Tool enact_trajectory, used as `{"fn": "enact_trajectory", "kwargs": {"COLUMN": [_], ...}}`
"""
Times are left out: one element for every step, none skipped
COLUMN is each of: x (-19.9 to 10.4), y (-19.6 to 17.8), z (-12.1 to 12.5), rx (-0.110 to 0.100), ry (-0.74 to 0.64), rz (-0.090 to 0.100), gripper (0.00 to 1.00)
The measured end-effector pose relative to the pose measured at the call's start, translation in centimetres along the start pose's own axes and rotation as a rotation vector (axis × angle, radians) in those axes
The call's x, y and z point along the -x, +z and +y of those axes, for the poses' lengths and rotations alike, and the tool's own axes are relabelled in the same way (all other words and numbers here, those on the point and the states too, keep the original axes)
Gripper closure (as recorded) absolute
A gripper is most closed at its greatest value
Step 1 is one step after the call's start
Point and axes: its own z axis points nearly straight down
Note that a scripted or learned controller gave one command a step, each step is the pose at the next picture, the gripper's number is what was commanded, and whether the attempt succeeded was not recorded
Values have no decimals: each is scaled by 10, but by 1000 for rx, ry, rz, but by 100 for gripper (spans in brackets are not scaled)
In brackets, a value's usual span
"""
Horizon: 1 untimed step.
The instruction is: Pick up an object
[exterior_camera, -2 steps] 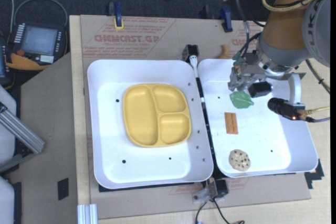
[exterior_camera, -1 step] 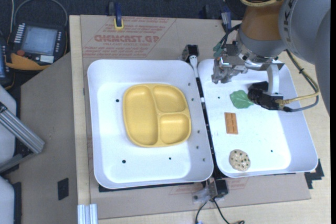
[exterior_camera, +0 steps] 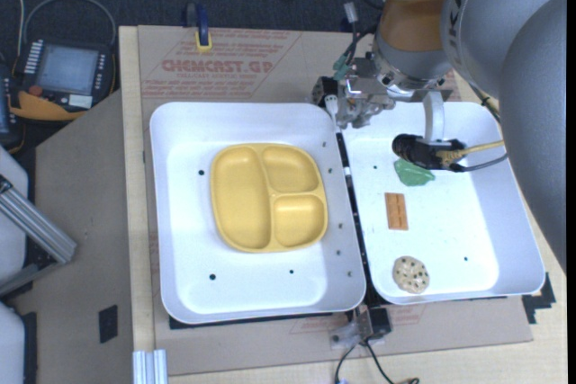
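While the arm reaches in from the right, I see the pincer low at the far edge between the two bins, but I cannot tell its state. In the right bin lie a green piece, a brown bar and a cookie. A yellow divided tray sits in the left bin.

open floor in right bin between cracker, cookie and rim
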Motion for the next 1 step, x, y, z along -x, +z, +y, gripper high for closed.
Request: {"fn": "enact_trajectory", "kwargs": {"x": [-54], "y": [-13], "z": [18], "rx": [1], "ry": [-1], "rz": [1], "gripper": [100]}}
